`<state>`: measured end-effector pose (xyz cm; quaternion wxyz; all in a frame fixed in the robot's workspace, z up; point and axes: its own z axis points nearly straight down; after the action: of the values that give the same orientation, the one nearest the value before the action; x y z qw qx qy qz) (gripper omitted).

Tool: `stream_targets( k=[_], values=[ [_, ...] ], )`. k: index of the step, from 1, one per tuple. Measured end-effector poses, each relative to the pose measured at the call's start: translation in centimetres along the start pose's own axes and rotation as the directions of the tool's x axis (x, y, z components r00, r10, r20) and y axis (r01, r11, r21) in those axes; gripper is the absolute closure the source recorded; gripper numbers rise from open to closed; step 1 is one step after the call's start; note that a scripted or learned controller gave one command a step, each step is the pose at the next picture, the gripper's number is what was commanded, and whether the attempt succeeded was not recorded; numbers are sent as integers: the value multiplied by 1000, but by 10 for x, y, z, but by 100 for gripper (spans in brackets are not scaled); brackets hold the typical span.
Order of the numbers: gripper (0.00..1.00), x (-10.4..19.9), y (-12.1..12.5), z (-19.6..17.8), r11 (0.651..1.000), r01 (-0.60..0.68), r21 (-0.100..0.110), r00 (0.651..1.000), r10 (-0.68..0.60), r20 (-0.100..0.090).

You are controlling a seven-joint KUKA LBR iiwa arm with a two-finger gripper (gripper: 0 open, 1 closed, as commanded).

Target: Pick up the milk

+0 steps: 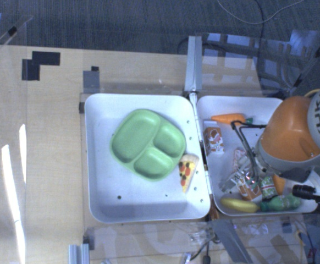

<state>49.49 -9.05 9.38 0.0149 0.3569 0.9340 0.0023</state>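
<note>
- Two white bins sit side by side; the left bin (pixel 99 202) carries a green divided plate (pixel 148 143), with a pizza slice toy (pixel 187 171) just off the plate's right near corner, by the dividing wall.
- In the right bin (pixel 218 205), a carrot (pixel 227 117) lies at the far edge, a banana (pixel 238 204) and a green bottle (pixel 281 203) line the near edge, and small packets (pixel 254 187) crowd between them.
- The arm, its orange band (pixel 292 131) prominent, hangs over the bin's right half and hides what lies under it.
- The gripper (pixel 247 176) reaches down into the packet clutter, above the banana; whether its tips are apart or together I cannot tell.
- The milk carton (pixel 214 139) lies on its side at the bin's left wall, long axis running near-to-far, well apart from the gripper, with nothing on top of it.
</note>
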Motion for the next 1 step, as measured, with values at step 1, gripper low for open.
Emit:
stream_targets(
  k=[1],
  values=[
    [100,-5,3,-14,1000,-2,-10,1000,2,19]
  ],
)
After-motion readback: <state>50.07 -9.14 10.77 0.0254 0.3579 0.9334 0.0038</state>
